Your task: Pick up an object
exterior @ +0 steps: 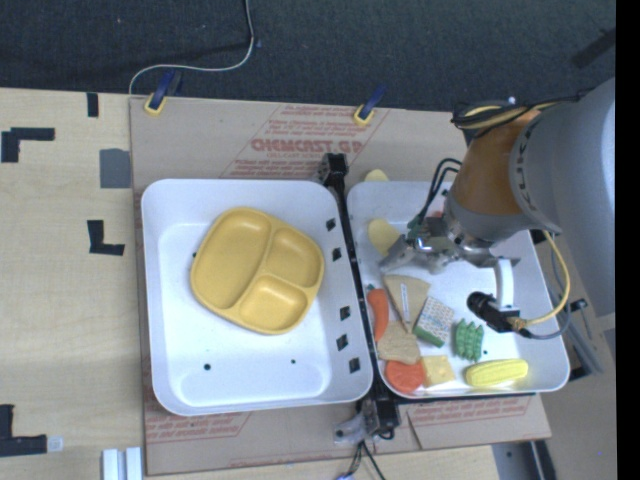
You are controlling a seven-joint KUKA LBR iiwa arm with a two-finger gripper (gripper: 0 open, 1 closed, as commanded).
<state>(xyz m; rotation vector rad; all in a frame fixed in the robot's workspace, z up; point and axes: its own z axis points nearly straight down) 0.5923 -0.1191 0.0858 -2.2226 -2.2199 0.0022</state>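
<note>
You have the counter (60, 298) under everything, light wood with a brown cardboard sheet (270, 143) clamped over it, and the two white bins sit on that sheet side by side. The grey arm (575, 158) comes in from the right, its orange band (490, 173) above the wrist, and leans down over the upper part of the right bin (548, 268). The left bin (170, 368) carries a yellow divided plate (258, 270), lying flat, toward the bin's upper middle.

In the right bin your gripper (415, 248) hangs low over the toy food, near a pale yellow piece (383, 232) at the bin's upper left. You cannot tell from this angle how wide it stands, and nothing is seen in it.

Below the gripper the pile lies close together: an orange carrot (379, 313) along the left wall, a tan wedge (412, 293) beside it, a checkered block (434, 319), a green piece (468, 339), a red slice (404, 375) at the lower edge, a yellow cube (438, 370) next to that, and a corn cob (496, 373) at the lower right.
</note>
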